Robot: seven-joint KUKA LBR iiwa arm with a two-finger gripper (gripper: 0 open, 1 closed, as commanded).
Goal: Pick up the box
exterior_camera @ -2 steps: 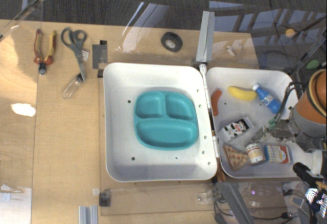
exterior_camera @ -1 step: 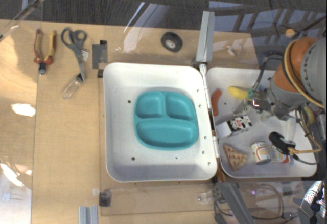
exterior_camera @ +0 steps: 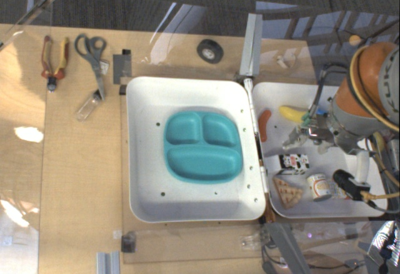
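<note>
The box (exterior_camera: 294, 161) is a small black carton with white and red print. It lies flat on the floor of the right bin (exterior_camera: 275, 94), near that bin's left wall. My gripper (exterior_camera: 307, 139) hangs just above and slightly right of the box, at the end of the grey arm with the orange band (exterior_camera: 375, 76). Its fingers stand open with nothing between them, and the box is apart from them.
Also in the right bin are a yellow banana (exterior_camera: 290, 113), a red sausage (exterior_camera: 264, 126), a small can (exterior_camera: 320, 186) and a waffle-like wedge (exterior_camera: 287, 191). The left bin (exterior_camera: 144, 160) holds a teal divided plate (exterior_camera: 203, 146). Scissors (exterior_camera: 94, 57), pliers (exterior_camera: 53, 60) and a tape roll (exterior_camera: 210, 50) lie on the bench.
</note>
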